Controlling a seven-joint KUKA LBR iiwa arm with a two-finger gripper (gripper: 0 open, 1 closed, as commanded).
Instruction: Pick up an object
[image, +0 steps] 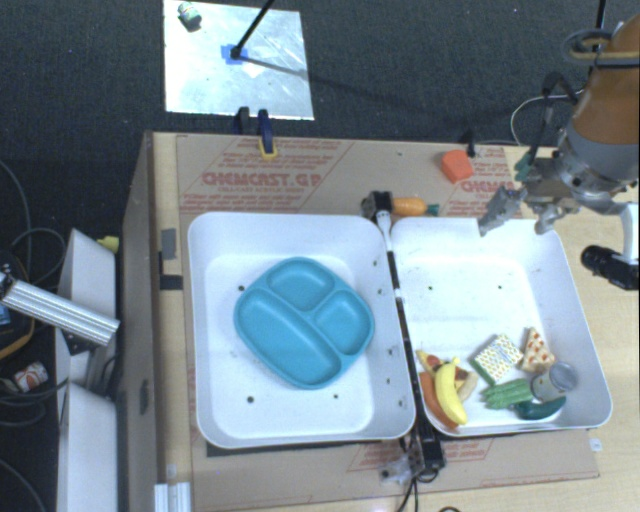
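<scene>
Gripper (520, 212) hangs splayed and unladen over the right bin's (470, 300) far edge; the toys, banana (449, 391) among them, lie heaped in its near corner, well apart from it.

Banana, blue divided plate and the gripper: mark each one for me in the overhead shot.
Banana (449, 391), camera view, middle of its yellow curve.
Blue divided plate (303, 321), camera view, ridge between its compartments.
Gripper (520, 207), camera view, midway between its two fingertips.
</scene>
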